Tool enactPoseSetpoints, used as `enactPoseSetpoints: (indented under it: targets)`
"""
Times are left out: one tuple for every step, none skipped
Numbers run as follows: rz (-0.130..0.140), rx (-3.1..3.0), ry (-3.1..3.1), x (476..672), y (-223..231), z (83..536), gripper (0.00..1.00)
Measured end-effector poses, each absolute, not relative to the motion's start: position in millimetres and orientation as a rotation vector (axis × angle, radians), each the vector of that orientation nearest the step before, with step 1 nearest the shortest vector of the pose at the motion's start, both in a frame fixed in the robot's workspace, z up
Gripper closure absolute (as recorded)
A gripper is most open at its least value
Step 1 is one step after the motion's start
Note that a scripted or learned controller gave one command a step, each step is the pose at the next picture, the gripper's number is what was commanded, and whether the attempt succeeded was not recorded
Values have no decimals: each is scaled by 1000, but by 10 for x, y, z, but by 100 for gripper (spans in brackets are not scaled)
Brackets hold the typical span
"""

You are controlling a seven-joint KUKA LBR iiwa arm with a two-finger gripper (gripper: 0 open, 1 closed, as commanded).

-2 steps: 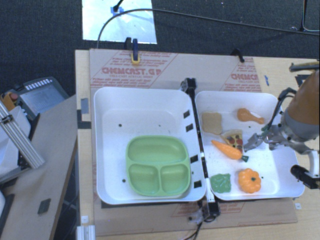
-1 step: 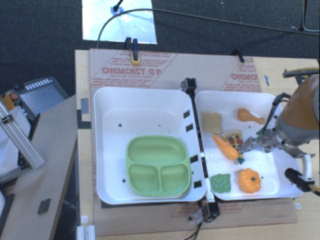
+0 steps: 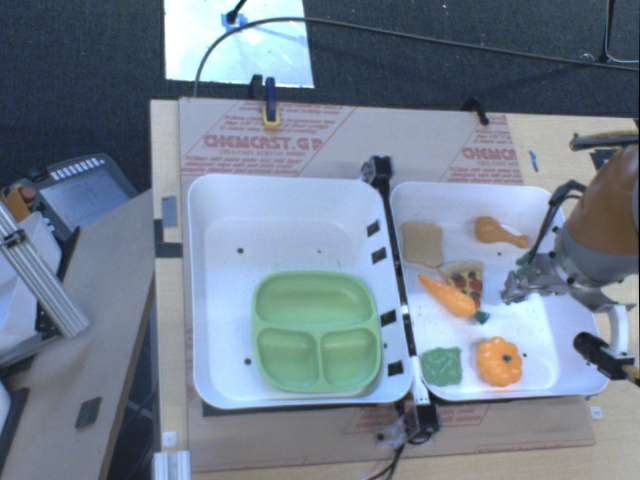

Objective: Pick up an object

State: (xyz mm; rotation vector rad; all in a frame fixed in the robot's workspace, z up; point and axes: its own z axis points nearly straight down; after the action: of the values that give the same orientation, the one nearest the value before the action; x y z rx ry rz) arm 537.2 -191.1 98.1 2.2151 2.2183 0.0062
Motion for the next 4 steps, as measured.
enactPoseSetpoints:
  targets:
    - [6,2212,2221,5383,-1885,1623,100]
    - [6,2211,2223,5373,-1787,2169,100]
    - [6,2210,2222,5392,-1792,2713,100]
    - [6,2208,2232,5556,-1201,2686,100]
